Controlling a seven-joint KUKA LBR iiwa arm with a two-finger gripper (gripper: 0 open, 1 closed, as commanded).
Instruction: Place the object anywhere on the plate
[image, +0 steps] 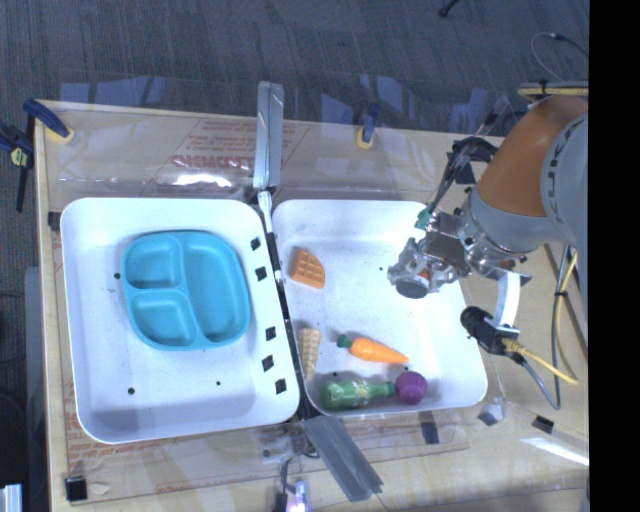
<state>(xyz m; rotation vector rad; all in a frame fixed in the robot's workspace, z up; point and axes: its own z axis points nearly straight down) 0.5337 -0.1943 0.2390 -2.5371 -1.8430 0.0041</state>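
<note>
Carrot (375, 350) looks the likeliest pick: it lies low in the right bin (440, 215), well apart from the blue plate (185, 288) in the left bin (80, 215). It is probably a light, stiff plastic toy with a smooth, tapering body, so I would take it across the thick middle. A green bottle (355, 392) and purple ball (411, 386) crowd just below the carrot. Up and right of the carrot hovers the pincer (413, 277); whether it is open, I cannot tell.
</note>
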